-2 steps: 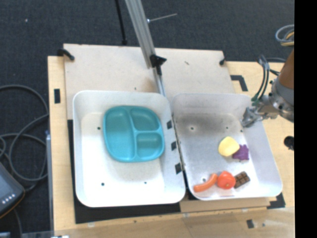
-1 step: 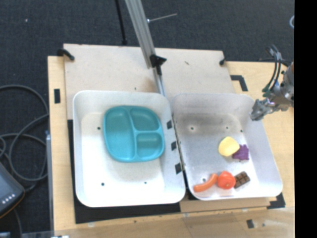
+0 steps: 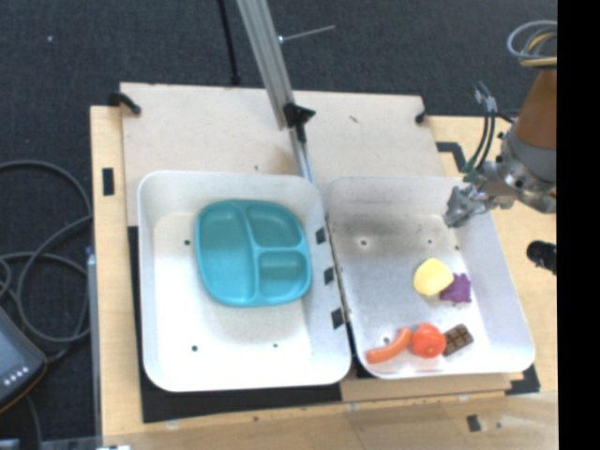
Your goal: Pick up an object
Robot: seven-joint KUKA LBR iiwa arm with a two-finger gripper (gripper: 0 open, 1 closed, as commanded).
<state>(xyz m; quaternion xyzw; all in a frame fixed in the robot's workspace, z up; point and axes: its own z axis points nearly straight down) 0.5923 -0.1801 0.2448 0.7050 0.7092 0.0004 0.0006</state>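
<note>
Gripper over right bin's upper right rim; can't tell its grip state. Inside that bin: yellow piece touching purple piece, below them tomato, carrot, brown block. Teal divided plate in left bin. Nothing blocks the objects.

Dark carpet floor; black cables at left; pale wooden bench.
</note>
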